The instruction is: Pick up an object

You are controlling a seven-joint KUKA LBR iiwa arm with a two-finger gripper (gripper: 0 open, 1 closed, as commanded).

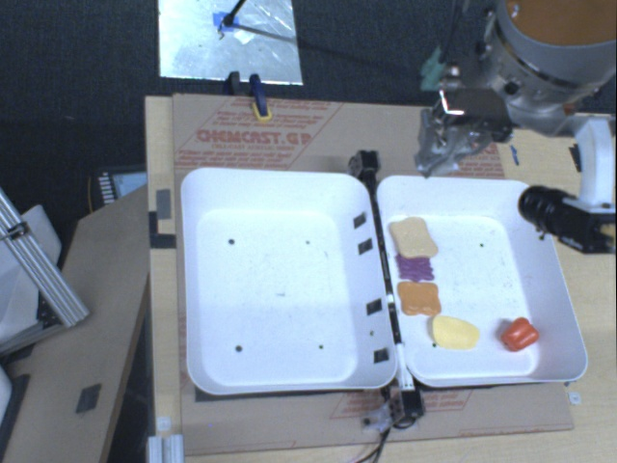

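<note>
Nothing lifted yet. Five small items lying in right shallow white bin (540, 287): tan bread-shaped piece (413, 236), purple ridged piece (415, 268), orange toast-like piece (419, 299), pale yellow rounded piece (455, 333), red-orange rounded piece (519, 334). Left shallow white bin (275, 278) alongside. Pincer (445, 152) poised above far rim of right bin, apart from all items, nothing visibly held. Cannot tell pincer's opening from this angle. Descent, grasp and lift all remaining.

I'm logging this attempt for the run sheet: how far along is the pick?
Nothing looks picked yet. The gripper hangs above the far edge of the right bin. All five items, including the red piece and yellow piece, lie in that bin. Descent, grasp and lift remain.
</note>
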